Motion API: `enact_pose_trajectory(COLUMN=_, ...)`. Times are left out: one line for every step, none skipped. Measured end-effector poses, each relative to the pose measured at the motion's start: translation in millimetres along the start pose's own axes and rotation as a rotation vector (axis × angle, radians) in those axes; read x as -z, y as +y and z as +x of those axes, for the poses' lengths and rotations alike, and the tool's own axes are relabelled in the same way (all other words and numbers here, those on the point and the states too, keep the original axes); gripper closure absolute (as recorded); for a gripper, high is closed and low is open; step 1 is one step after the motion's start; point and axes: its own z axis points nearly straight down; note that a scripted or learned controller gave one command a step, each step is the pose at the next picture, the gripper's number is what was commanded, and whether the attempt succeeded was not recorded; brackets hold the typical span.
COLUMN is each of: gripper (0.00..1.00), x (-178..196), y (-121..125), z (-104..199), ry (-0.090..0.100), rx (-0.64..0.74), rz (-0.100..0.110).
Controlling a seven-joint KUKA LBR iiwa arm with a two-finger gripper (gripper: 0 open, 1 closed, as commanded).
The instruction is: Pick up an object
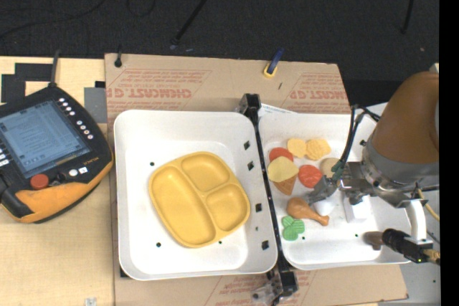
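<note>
The right bin [315,254] holds several toy foods. A brown drumstick [307,211] lies near the middle, with a green piece [292,228] just in front of it. Behind them sit a yellow-topped cone [282,174], a red tomato [310,175], a red slice [280,154], a yellow disc [297,147] and a ridged orange-yellow piece [318,148]. My gripper [337,200] hangs low over the bin's right half, just right of the drumstick and the tomato. The arm's orange band [409,118] rises above it and hides the bin's right side. No toy shows lifted off the bin floor.
The left bin [136,132] holds a yellow divided plate [201,197]. A teach pendant [43,147] lies on the bench at the far left. Cardboard [215,82] lies under both bins. A black divider clip [251,107] sits where the bins meet.
</note>
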Motion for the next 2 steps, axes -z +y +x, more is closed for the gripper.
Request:
enact_pose_trajectory(gripper=0.0, x=6, y=3, z=0, ry=-0.002, rx=0.002, rz=-0.013)
enact_pose_trajectory(gripper=0.0, x=-58, y=-1, z=2, ry=0.001, rx=0.003, rz=-0.006)
